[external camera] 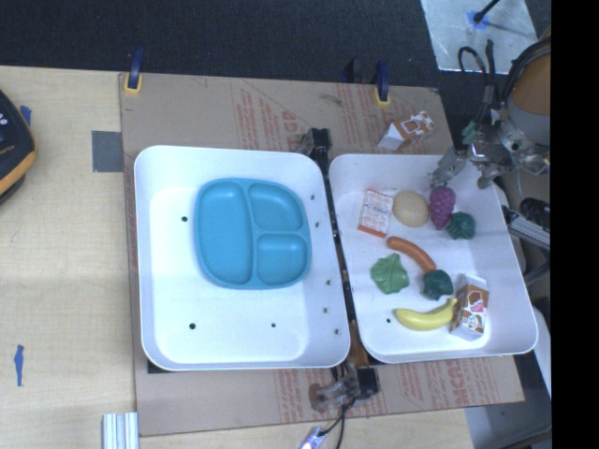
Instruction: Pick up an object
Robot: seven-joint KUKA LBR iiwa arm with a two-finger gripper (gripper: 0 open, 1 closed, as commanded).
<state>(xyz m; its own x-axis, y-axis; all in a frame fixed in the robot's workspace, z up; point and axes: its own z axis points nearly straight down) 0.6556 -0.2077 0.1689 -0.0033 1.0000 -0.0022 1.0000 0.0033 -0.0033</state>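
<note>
My gripper [466, 173] hangs over the far edge of the right bin [524, 335], with its two fingers spread and nothing between them. Just below it lies a purple bunch of grapes [441, 204], with a beige round piece [410, 208] to its left and a dark green piece [460, 224] to its right. The bin also holds a small red and white carton [376, 212], an orange sausage [412, 251], a green leafy piece [390, 274], another dark green piece [436, 283], a banana [423, 318] and a brown carton [471, 309].
The left bin [164, 316] holds a blue divided plate [251, 232]. A small packet [408, 129] lies on the cardboard beyond the right bin. Clamps [381, 78] hold the cardboard at the far edge. A dark device [11, 148] sits at the far left.
</note>
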